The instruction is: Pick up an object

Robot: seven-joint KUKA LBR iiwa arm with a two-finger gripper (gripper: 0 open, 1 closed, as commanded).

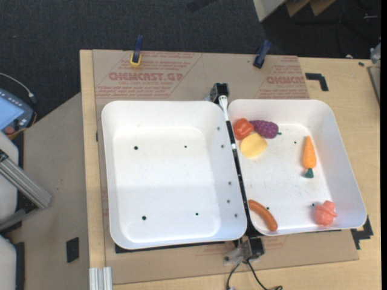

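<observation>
The right bin point(338, 144) holds several toy foods. A red-orange pepper point(242, 127), a purple grape bunch point(265, 127) and a yellow lemon-like piece point(253, 145) cluster at its upper left. An orange carrot point(309, 154) lies upright toward the right side. A sausage point(263, 215) rests at the lower left corner, and a pink-red strawberry-like piece point(325, 213) sits at the lower right.
The left bin point(121, 162) stands beside the right one on a brown cardboard sheet point(181, 71). Two clamps point(136, 50) point(262, 53) grip the sheet's far edge. A black fitting point(219, 92) sits between the bins at the top.
</observation>
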